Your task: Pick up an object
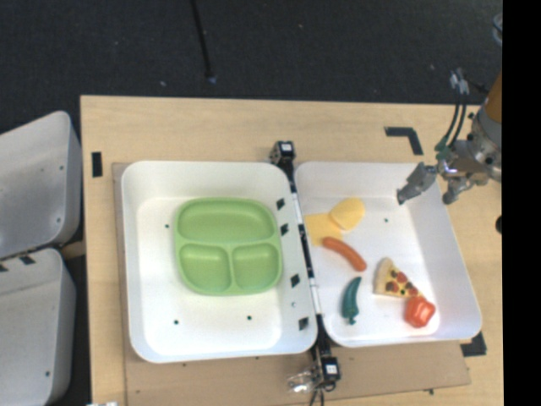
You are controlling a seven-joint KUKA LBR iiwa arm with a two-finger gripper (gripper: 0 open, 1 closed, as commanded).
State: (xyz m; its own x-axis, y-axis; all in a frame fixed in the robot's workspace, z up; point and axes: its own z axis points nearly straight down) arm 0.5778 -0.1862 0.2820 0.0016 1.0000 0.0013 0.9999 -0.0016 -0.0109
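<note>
Wooden bench (211, 125) w/ two white bins: gripper (433, 186) hovers at right bin's (456, 252) far edge, jaws spread, nothing held — approach step; next, drop onto hot dog (345, 253) mid-bin.

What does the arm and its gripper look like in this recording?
At the view's right edge the gripper is grey metal with two grey fingers. Above it sits a grey wrist with an orange band. Dark, greenish cables run down to the gripper beside a small metal fitting.
</note>
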